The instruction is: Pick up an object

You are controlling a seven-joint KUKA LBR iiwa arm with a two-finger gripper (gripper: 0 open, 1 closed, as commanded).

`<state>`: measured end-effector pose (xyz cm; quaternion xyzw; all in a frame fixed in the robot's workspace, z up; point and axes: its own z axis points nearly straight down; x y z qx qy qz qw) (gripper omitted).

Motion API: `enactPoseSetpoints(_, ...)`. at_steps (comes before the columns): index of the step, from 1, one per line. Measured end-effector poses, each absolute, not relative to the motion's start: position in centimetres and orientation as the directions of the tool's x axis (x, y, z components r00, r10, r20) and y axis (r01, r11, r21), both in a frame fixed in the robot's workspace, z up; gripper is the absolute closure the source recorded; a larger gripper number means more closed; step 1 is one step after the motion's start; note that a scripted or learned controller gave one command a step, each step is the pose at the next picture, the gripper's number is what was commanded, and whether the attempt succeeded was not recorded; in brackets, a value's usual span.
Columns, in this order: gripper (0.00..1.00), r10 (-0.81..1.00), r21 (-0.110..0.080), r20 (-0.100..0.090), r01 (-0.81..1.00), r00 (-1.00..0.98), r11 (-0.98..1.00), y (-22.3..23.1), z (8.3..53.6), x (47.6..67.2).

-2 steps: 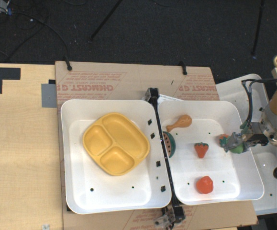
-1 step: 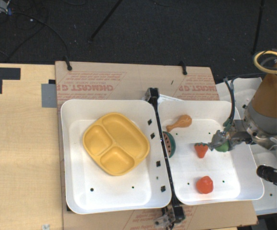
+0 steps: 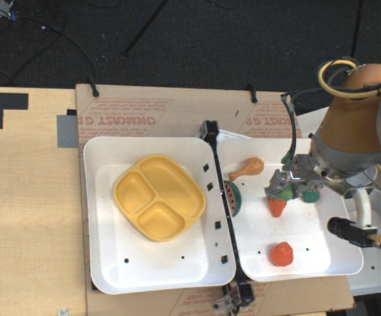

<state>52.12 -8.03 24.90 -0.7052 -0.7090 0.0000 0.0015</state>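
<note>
My gripper (image 3: pixel 283 187) hangs low in the right bin (image 3: pixel 348 259), near its middle. Directly below it lies a small orange-red toy with a green top (image 3: pixel 278 207), its green end right against the gripper's tip; the view does not show whether it is gripped. A teal piece (image 3: pixel 310 193) sits just right of the gripper. An orange drumstick-shaped toy (image 3: pixel 246 170) lies up and to the left. Against the divider rests a watermelon slice (image 3: pixel 233 198). A round red-orange toy (image 3: pixel 281 254) sits near the bin's front.
The left bin (image 3: pixel 104 255) holds a yellow divided plate (image 3: pixel 159 197). A black divider (image 3: pixel 222 209) runs between the bins. The arm's grey and orange body (image 3: pixel 351 120) fills the right side, above the right bin's far edge.
</note>
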Motion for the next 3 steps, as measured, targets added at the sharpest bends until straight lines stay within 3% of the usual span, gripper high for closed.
enactPoseSetpoints(3,1.00,1.000,-0.002,0.001,1.000,-0.005,0.005,6.9,23.9,55.7)
